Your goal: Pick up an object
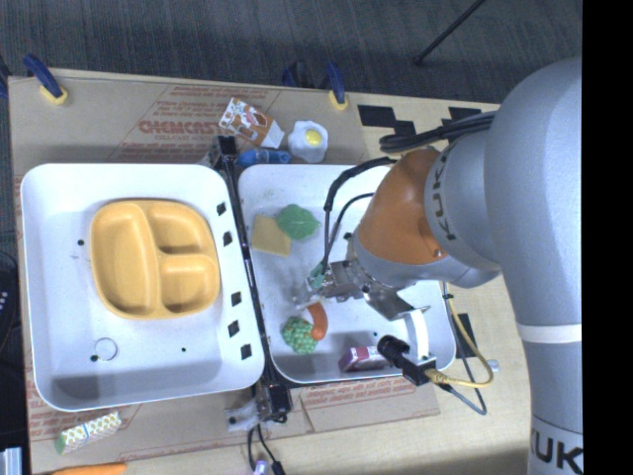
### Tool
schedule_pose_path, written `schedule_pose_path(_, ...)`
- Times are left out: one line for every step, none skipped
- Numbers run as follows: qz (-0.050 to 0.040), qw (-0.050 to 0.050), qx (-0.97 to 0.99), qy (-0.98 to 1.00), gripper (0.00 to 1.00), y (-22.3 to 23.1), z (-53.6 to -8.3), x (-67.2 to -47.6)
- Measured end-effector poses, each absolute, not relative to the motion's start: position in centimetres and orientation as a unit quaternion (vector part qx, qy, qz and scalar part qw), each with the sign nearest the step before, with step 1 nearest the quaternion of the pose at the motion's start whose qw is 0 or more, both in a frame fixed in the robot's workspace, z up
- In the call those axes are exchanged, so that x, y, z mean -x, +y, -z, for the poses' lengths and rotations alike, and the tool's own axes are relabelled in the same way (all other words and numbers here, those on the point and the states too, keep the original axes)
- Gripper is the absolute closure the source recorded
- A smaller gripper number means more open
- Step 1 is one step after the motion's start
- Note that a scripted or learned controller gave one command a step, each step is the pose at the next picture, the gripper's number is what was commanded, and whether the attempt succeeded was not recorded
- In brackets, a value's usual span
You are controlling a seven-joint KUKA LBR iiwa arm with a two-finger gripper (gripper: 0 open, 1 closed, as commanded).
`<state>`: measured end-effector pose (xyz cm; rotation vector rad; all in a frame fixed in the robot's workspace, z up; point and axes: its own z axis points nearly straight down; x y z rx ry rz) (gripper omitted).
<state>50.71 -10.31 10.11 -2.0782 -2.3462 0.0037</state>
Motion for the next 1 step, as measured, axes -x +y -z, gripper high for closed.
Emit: schedule_pose_path(-0.0010, 0.001, 0.708, -0.707, 1.00, -7.69, -19.16, -47.62)
